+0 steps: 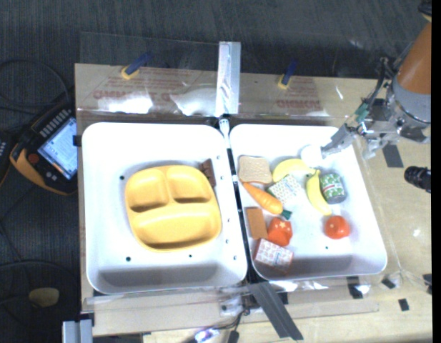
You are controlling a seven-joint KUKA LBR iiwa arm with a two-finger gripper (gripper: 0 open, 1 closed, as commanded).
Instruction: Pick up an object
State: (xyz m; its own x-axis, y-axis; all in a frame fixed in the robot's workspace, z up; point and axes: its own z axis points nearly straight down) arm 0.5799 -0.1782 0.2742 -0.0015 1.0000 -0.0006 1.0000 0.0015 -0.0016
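The right white plastic bin (363, 252) has a pile of toy food: orange carrot (263, 197), yellow banana (316, 194), round red tomato (337, 226). The grey two-finger gripper (333, 146) hangs over the bin's far right corner, apparently holding nothing; can't tell its state. A yellow compartment tray (172, 206) lies in the left bin (98, 213).

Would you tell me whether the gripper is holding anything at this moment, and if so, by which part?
Nothing is held. The gripper hangs over the right bin's far edge, with no object between its fingers.

One fixed camera looks down at a slant on the table (413, 220) (both bins mid-frame), from moderately far, floor along the top.
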